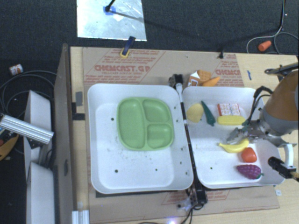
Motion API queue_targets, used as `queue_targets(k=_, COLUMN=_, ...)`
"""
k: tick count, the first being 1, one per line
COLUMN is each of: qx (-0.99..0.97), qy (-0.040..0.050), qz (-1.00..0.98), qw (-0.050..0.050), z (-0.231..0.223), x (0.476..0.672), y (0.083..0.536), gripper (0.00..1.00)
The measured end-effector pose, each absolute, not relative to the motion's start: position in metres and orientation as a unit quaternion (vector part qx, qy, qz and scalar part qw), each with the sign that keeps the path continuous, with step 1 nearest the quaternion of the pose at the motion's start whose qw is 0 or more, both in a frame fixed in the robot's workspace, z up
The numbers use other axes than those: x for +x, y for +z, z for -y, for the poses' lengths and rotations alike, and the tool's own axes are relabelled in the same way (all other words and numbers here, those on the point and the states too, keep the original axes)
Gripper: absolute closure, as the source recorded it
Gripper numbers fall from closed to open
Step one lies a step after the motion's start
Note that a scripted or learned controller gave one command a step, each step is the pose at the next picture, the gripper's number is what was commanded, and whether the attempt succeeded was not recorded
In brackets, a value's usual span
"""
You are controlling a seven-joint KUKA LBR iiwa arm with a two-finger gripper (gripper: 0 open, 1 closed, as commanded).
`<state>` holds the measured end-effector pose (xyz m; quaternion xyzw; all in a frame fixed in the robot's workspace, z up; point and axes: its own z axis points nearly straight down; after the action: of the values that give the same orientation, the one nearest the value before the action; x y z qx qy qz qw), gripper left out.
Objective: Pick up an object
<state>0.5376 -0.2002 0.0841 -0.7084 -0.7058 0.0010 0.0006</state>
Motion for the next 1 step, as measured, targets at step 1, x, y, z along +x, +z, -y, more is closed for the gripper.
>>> queue_targets(k=1, qx=-0.705, qy=0.0, qz=0.709, qw=0.002, z=0.1416, x=0.4964, y=0.0838, gripper=0.0)
